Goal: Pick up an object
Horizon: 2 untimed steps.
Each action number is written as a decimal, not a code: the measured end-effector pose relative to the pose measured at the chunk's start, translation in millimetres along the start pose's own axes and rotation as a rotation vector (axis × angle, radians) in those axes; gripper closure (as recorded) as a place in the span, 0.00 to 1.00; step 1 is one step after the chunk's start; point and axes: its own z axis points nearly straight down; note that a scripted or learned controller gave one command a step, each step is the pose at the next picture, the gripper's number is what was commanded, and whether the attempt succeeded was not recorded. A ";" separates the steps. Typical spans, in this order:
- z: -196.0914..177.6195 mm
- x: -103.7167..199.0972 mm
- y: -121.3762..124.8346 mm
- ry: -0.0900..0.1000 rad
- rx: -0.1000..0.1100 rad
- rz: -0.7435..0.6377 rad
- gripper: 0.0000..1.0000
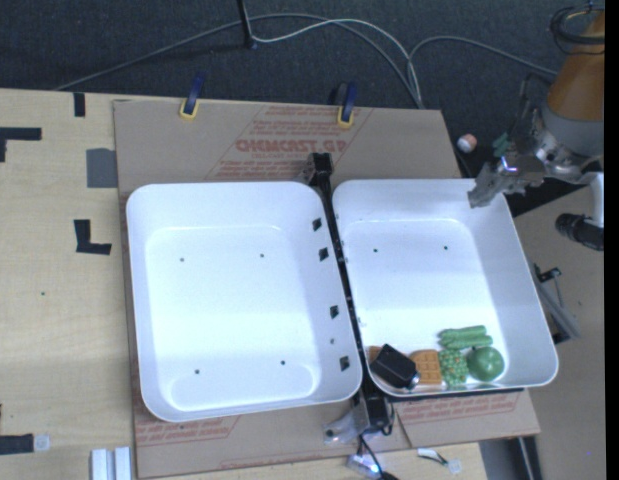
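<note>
Here the hand (486, 183) hangs over the right bin's (429, 268) far right corner, grip state unclear. The green pod (463, 337) lies well apart by the near rim, long axis running left-right.

Bench (49, 298) seen across the frame, pale wood. Cardboard sheet (279, 143) laid at centre; two white bins (229, 203) set side by side upon it.
</note>
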 end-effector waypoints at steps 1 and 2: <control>-29.0 0.1 0.4 0.001 0.003 0.000 1.00; -33.2 59.2 7.2 0.003 0.005 -0.005 1.00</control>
